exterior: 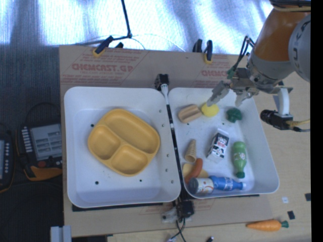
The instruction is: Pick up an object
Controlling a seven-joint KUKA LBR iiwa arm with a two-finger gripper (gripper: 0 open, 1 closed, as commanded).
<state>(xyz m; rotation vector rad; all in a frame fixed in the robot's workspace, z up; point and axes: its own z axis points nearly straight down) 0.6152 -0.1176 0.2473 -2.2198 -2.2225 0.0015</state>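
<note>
We see the gripper point(228, 94) over the far end of the right bin point(262, 135), its jaws spread with nothing between them. One fingertip hangs just above the yellow lemon point(210, 109), which lies beside a tan bread roll point(189, 113); the other is just above a green broccoli point(233, 115). Nearer lie a milk carton point(218, 145), a green bottle point(239, 158) and a blue bottle point(217, 184). The left bin point(81, 185) holds a yellow divided plate point(123, 141).

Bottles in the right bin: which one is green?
The small green bottle by the bin's right wall, standing lengthwise; the other, a blue-labelled bottle, lies along the near wall.
</note>
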